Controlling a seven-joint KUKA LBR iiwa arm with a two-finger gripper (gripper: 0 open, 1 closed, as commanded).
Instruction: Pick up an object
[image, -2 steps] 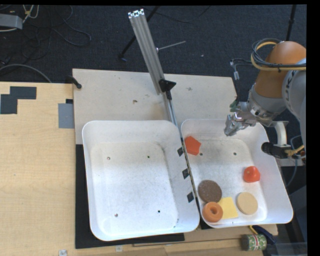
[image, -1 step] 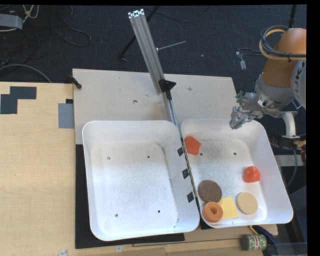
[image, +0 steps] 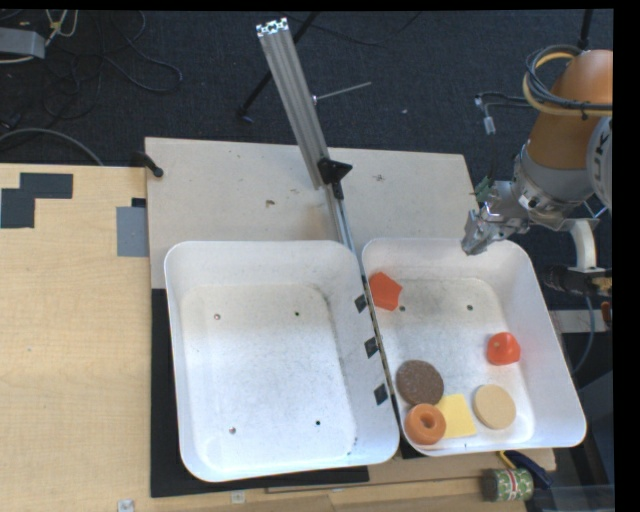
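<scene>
Aluminium rail (image: 300, 105) slants over beige board (image: 230, 195); black cables (image: 120, 60) on dark floor; green-labelled can (image: 511, 485) by bench's near edge

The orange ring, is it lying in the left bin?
No, the orange ring lies in the right bin, near its front edge beside a yellow block.

We see 2 white bins (image: 265, 262), the right one holding an orange block (image: 385, 290), a red-orange piece (image: 503, 349), a speckled brown disc (image: 419, 382), an orange ring (image: 426, 424), a yellow slab (image: 459, 415) and a tan disc (image: 494, 406).
</scene>
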